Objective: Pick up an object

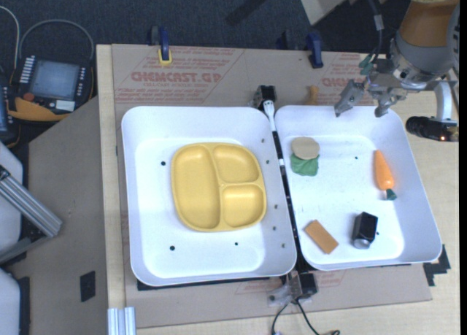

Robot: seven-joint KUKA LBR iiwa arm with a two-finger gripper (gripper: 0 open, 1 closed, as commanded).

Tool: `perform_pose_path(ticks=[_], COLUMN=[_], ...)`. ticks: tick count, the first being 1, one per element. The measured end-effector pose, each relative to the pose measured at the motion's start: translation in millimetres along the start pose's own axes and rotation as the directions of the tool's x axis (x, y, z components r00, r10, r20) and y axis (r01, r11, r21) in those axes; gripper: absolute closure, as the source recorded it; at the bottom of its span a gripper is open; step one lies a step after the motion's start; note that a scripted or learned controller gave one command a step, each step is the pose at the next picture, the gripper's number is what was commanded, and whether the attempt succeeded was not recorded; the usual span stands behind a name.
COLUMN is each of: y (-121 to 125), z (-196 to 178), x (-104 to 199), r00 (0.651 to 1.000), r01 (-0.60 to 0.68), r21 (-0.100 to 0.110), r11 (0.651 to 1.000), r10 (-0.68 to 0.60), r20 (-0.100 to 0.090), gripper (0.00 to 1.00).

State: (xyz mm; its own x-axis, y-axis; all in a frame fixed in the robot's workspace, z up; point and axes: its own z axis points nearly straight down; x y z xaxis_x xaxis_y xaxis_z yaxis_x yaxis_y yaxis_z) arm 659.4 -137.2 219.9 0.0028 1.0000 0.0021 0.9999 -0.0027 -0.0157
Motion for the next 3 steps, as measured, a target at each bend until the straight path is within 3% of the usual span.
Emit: perform_pose_path(ticks=[1, 3], y=[2, 2], z=[-10, 114], x=[0, 10], r00=[1.000, 1.000], r01=[0.003, 0.003], r21=[-0.015, -0.008], r11=[1.000, 1.000], r10=[-0.003, -0.003], r20=[0.002, 0.001], gripper=[0.00, 0.00])
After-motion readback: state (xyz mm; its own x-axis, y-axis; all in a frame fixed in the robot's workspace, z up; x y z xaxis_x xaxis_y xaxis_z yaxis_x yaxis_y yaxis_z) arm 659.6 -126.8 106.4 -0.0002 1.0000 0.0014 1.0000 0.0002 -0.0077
